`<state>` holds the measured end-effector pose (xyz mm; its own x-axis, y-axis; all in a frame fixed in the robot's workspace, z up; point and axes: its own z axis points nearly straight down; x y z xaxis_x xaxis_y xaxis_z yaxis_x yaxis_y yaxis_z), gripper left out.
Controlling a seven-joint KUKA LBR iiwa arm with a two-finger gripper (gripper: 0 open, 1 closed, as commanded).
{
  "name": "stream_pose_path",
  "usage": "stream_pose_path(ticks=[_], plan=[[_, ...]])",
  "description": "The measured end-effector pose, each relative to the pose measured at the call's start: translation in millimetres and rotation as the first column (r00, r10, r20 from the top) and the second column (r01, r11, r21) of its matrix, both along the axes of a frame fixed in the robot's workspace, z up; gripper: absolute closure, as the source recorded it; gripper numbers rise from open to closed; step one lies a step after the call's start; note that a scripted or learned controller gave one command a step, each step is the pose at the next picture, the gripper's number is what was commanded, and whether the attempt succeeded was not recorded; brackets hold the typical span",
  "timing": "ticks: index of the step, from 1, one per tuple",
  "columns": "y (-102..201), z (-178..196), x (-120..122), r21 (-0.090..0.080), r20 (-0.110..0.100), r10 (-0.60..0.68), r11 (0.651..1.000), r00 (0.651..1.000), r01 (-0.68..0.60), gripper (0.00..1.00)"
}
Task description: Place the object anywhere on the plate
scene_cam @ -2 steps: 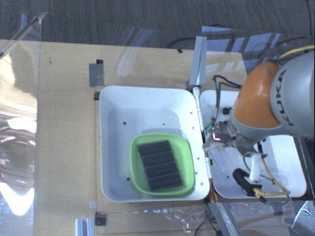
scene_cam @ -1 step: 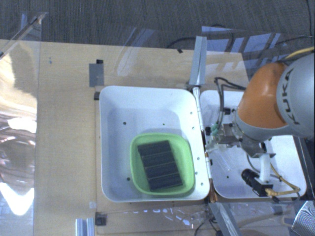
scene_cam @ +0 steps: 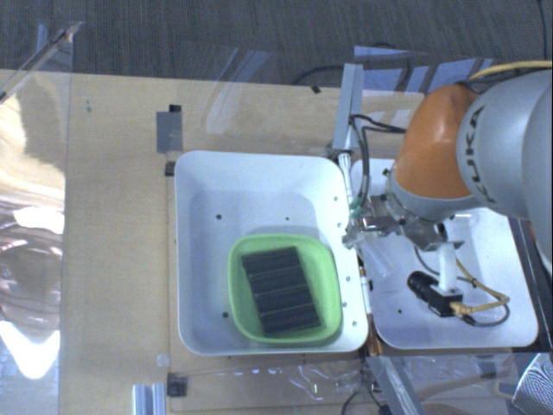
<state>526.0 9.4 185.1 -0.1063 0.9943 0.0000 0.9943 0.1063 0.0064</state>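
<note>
Gripper [scene_cam: 390, 226] comes into my view mostly covered: the thick grey arm [scene_cam: 510, 137] and its orange band [scene_cam: 441, 145] stand over it, and I see only some grey metal parts coming out below the band. From this I cannot tell if it is open or closed, and I also cannot tell if it holds or touches something. These metal parts are above the left edge of the right bin [scene_cam: 406, 327], very near the wall that it shares with the left bin [scene_cam: 251, 188]. The arm hides the upper part of the right bin, and the picture's right edge cuts the arm off.

Going to the left, the green plate [scene_cam: 235, 279] lies in the left bin, in its near right part, just beside the wall between the two bins. On the plate lies the object [scene_cam: 278, 290], a dark rectangular piece with ribs across it. It lies flat and a little turned, and all of it is inside the plate's rim. It is well apart from the gripper.

Further out, both bins stand on the pale wooden bench [scene_cam: 104, 258]. A small grey block [scene_cam: 170, 130] sits on the bench behind the left bin. Reflections on the left side make that part of the bench hard for me to read.
</note>
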Motion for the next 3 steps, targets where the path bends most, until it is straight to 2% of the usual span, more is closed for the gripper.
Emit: stream_pose_path(ticks=[1,2,3], plan=[[29,-1,-38,-0.001,-0.002,0.271,0.962,0.962,-0.271,1.0],[129,-3,-38,-0.001,0.0,0.33,0.944,0.944,-0.33,1.0],[129,-3,-38,0.0,0.0,0.329,0.944,0.944,-0.329,0.0]])
